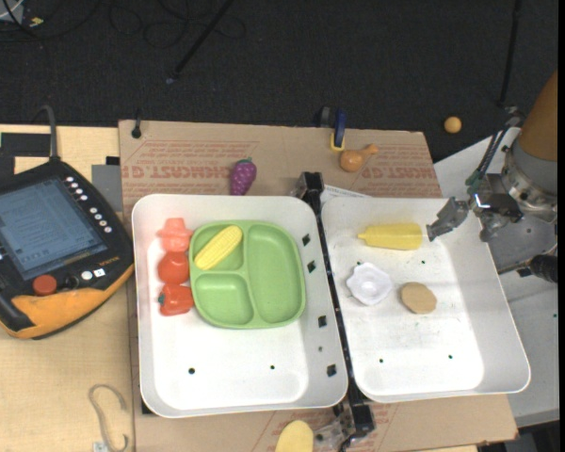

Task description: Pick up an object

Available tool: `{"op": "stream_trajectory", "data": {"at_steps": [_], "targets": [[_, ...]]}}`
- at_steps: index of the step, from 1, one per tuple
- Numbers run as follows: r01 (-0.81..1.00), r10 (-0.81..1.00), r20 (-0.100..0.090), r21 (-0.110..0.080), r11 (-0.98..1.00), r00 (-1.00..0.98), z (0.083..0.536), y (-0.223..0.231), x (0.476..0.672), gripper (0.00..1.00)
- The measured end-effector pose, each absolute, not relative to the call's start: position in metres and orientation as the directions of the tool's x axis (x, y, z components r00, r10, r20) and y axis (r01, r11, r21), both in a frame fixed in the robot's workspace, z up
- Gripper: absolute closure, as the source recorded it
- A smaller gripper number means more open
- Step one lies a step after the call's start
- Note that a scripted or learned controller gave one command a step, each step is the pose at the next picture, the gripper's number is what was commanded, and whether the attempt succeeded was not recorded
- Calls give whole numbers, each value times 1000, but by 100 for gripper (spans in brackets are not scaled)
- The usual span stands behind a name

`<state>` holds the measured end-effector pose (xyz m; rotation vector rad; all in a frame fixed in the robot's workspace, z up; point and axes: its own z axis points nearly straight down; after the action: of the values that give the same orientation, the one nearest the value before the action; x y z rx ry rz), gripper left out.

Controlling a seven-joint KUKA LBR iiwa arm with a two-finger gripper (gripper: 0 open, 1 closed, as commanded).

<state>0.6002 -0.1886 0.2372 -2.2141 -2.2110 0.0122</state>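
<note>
Beside the yellow banana [391, 237] in the right bin [490, 365], above the tan potato [418, 298], the hand [463, 213] hangs open and empty, cardboard [188, 163] lettering reversed, unreadable.

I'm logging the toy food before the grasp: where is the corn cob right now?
The corn cob lies in the upper-left compartment of the green tray in the left bin, just right of the red toys.
</note>
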Motion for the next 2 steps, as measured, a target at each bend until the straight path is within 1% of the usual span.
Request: {"op": "stream_trajectory", "data": {"at_steps": [1, 2], "targets": [[1000, 1000, 0, 0, 0, 0, 245, -189, 603, 0], [1000, 1000, 2, -6, 2, -2, 182, -186, 600, 0]]}}
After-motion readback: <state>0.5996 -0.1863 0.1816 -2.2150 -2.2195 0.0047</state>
